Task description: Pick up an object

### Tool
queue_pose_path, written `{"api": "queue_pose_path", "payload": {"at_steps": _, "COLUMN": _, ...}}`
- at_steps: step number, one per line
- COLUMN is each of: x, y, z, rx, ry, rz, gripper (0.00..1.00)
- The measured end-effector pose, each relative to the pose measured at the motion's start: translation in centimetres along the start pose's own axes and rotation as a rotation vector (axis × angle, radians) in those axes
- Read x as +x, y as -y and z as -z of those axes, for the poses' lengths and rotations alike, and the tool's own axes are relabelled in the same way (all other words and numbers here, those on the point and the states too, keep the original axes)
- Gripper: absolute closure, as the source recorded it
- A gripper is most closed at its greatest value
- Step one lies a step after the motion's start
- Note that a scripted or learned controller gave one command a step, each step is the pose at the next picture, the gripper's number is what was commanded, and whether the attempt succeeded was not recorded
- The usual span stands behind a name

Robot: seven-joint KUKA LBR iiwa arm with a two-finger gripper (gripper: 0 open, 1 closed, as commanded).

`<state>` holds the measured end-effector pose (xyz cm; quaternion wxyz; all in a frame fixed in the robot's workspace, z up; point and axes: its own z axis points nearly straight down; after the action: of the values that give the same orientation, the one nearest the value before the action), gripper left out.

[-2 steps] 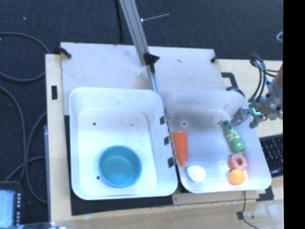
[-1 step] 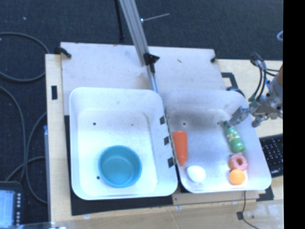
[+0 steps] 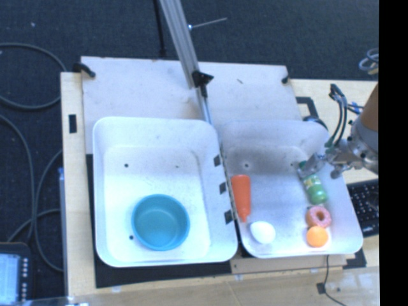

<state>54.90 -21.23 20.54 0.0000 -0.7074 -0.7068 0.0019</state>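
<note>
The gripper [image 3: 310, 169] hangs over the right bin [image 3: 274, 139], just above a green object [image 3: 315, 190]; whether it grips anything I cannot tell. Nearby lie a pink donut [image 3: 318, 217], orange ball [image 3: 317, 236], white egg [image 3: 262, 232] and orange carrot [image 3: 241, 195].

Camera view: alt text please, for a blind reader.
The gripper sits low over a green object in the right bin, which also holds a carrot, white egg, pink donut and orange ball. The left bin holds a blue bowl.
</note>
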Motion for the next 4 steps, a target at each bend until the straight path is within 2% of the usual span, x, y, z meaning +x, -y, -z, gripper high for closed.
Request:
{"api": "queue_pose_path", "payload": {"at_steps": 1, "x": 0.2, "y": 0.5, "z": -6.4, "rx": 0.003, "ry": -0.001, "rz": 0.000, "gripper": 0.00}}
{"api": "queue_pose_path", "payload": {"at_steps": 2, "x": -0.1, "y": -0.3, "z": -8.0, "rx": -0.032, "ry": 0.006, "rz": -0.001, "gripper": 0.00}}
{"api": "queue_pose_path", "payload": {"at_steps": 3, "x": 0.0, "y": -0.1, "z": -7.6, "rx": -0.025, "ry": 0.002, "rz": -0.005, "gripper": 1.00}}
{"api": "queue_pose_path", "payload": {"at_steps": 4, "x": -0.5, "y": 0.1, "z": -0.9, "rx": -0.013, "ry": -0.001, "rz": 0.004, "gripper": 1.00}}
